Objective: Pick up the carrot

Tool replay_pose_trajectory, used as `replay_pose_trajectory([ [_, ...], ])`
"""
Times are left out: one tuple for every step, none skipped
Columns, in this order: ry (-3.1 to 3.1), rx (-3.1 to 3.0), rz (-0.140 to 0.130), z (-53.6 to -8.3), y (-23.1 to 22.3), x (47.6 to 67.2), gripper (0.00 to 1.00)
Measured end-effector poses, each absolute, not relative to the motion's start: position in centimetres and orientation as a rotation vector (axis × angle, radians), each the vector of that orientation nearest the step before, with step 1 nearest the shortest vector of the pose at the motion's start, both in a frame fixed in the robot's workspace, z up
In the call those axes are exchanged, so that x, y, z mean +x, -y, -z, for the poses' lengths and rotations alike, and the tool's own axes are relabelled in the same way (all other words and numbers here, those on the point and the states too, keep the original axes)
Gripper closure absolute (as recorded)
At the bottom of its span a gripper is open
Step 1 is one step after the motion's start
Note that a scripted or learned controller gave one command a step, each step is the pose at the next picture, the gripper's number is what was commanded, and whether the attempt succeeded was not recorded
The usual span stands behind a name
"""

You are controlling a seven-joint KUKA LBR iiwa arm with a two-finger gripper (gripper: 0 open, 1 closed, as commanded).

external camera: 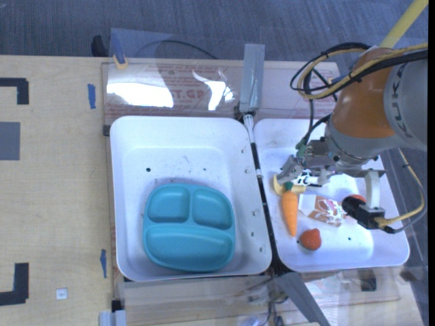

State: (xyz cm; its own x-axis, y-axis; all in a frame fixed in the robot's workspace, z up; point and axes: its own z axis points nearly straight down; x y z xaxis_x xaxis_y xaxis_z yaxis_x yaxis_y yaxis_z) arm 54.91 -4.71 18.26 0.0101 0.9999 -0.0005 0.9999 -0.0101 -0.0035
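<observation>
Jaws [293, 175] hover over the carrot [290, 212] top; their opening is too cluttered to tell.

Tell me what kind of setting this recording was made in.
Most likely a robot lab bench set up for pick-and-place trials: two shallow white bins side by side, toy food such as a carrot and a teal divided plate, and a cabled arm's gripper reaching in.

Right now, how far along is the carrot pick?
Done: the gripper is over the right bin, just above the carrot top. In hand: nothing visibly; the carrot lies flat on the bin floor beside a red tomato-like piece. Left: grasping and lifting.
</observation>
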Motion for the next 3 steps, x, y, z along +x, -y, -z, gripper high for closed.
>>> replay_pose_trajectory([
  [2.149,-2.282,-0.007,-18.3,4.0,53.6,0.00],
  [2.093,-2.342,0.000,-10.7,10.0,51.8,0.00],
  [2.209,-2.234,0.003,-18.6,4.0,57.3,0.00],
])
